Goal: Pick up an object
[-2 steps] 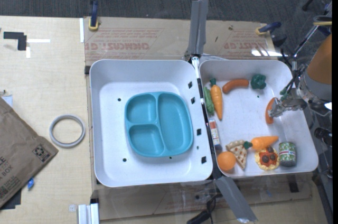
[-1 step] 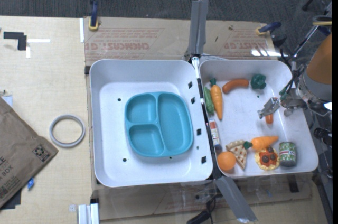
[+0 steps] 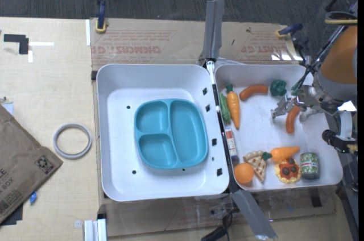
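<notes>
The left bin (image 3: pixel 108 120) holds a teal divided plate (image 3: pixel 171 133); the right bin (image 3: pixel 259 70) holds toy foods. At that bin's three o'clock, the gripper (image 3: pixel 292 108) has its fingers pinching an orange sausage (image 3: pixel 292 119), with a carrot (image 3: pixel 233 108) at nine o'clock.

Both bins, the left bin (image 3: pixel 108 137) and the right bin (image 3: pixel 259 78), look like smooth white plastic with a faint sheen; the divided teal tray (image 3: pixel 170 133) is smooth, matt plastic; the bench (image 3: pixel 45 80) looks like pale wood; brown cardboard (image 3: pixel 153 44) lies matt at the far side; the gripper (image 3: pixel 291 104) is bare grey metal.
</notes>
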You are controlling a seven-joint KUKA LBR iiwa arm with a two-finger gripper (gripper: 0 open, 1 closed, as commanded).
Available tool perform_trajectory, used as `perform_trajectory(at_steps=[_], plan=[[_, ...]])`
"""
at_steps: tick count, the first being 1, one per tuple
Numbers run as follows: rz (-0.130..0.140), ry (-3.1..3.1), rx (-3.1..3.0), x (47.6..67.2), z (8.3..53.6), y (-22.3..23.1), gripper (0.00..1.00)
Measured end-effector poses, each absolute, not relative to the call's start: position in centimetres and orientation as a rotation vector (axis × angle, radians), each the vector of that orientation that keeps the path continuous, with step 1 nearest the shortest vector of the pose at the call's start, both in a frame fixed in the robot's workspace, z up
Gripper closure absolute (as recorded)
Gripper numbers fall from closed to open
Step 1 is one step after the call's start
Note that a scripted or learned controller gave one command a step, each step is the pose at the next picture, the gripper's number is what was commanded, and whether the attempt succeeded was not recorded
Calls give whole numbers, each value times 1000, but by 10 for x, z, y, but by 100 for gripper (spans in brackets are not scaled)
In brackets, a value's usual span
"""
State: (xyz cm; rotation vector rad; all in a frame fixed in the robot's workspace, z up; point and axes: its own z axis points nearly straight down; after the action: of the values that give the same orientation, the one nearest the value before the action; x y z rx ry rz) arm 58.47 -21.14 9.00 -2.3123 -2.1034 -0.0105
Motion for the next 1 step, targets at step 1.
perform_trajectory(at_steps=[1], plan=[[1, -2107, -2318, 583, 97, -217, 100]])
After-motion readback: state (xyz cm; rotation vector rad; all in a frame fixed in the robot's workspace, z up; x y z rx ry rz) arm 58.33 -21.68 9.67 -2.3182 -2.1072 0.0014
